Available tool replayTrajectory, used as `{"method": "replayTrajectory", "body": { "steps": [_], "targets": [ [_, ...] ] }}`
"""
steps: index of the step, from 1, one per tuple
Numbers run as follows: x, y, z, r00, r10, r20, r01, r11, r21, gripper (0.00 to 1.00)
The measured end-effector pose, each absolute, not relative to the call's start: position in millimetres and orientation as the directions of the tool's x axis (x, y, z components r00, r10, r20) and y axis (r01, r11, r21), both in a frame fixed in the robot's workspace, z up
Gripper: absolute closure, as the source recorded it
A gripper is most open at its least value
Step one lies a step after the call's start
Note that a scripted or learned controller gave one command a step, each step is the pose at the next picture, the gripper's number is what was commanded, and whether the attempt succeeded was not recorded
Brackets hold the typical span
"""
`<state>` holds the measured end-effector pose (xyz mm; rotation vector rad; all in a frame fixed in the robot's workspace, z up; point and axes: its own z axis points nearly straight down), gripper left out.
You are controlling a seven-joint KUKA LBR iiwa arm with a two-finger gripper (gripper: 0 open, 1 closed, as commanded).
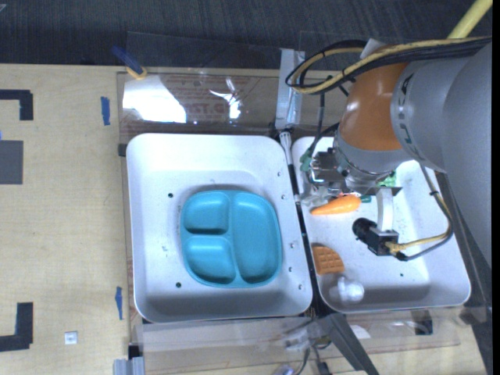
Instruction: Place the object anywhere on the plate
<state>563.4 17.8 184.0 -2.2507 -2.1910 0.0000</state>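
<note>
Where it lies, the carrot [337,205] points left.

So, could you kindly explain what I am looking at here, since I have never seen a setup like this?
The one camera looks down at a slant on a bench with two shallow white bins. The big grey shape with the orange band is a robot arm reaching in from the right. The left bin holds a blue divided plate. The right bin holds a toy carrot just under the arm's wrist, a waffle-like piece and a small white object. Whether the carrot is gripped cannot be judged from here.
</note>
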Motion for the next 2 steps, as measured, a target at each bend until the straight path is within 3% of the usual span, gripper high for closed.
{"method": "replayTrajectory", "body": {
  "steps": [1, 2],
  "targets": [
    [479.3, -23, 203, -0.440, 0.898, 0.001, 0.898, 0.440, -0.002, 1.00],
    [478.9, 59, 184, -0.576, 0.817, 0.003, 0.817, 0.576, -0.002, 1.00]
  ]
}}
